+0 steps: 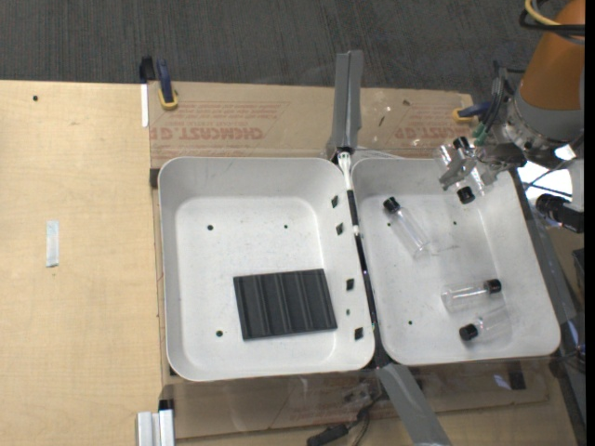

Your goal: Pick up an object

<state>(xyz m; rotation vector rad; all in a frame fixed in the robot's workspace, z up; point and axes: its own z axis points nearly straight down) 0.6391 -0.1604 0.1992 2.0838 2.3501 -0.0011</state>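
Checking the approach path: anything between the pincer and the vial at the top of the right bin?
No. In the camera view, only bare white bin floor separates the pincer from the top vial; the other two vials lie nearer the front.

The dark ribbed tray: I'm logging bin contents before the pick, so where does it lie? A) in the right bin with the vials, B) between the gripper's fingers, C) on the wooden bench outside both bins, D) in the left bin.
D: the dark ribbed tray lies flat on the floor of the left bin, while the clear vials lie in the right bin.
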